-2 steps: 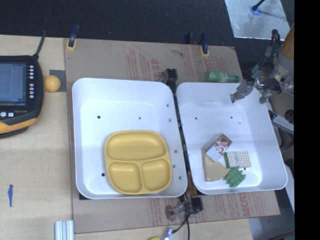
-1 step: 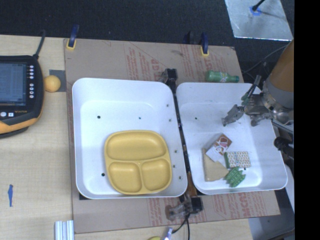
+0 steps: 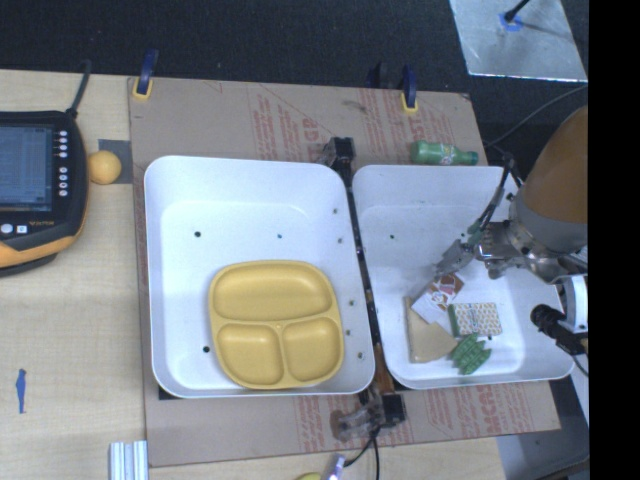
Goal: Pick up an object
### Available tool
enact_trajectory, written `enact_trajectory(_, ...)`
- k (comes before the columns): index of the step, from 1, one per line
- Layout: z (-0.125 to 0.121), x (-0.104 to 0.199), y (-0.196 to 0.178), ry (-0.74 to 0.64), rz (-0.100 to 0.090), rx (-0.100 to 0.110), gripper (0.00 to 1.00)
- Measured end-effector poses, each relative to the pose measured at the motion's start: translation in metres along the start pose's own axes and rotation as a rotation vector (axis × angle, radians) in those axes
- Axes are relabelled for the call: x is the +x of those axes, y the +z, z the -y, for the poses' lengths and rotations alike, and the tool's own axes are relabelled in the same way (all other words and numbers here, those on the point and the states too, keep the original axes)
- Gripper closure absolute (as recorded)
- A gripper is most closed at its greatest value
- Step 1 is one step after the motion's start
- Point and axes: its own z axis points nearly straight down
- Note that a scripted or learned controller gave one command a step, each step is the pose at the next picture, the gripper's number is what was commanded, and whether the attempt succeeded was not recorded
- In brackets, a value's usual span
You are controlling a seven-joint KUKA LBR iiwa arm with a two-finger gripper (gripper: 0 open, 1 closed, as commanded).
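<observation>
Overhead, a wooden desk (image 3: pixel 60 328) under brown cardboard (image 3: pixel 300 118) carries two white bins (image 3: pixel 250 183); dark carpet (image 3: pixel 250 18) lies behind. Whether the hand (image 3: pixel 452 258) is open, I cannot tell.

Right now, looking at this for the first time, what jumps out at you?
The yellow divided tray catches the eye first, lying in the left white bin. Next comes the grey and orange arm reaching in from the right, its gripper low in the right white bin, just above a small heap of packets and green bits near that bin's front edge.
</observation>
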Motion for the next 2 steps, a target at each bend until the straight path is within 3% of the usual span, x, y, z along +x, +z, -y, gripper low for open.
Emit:
enact_trajectory(1, -0.0001, -0.0007, -0.0103, -0.002, 0.001, 0.001, 1.0)
enact_trajectory(2, 0.0, -0.0008, -0.0103, -0.003, 0.001, 0.001, 0.0)
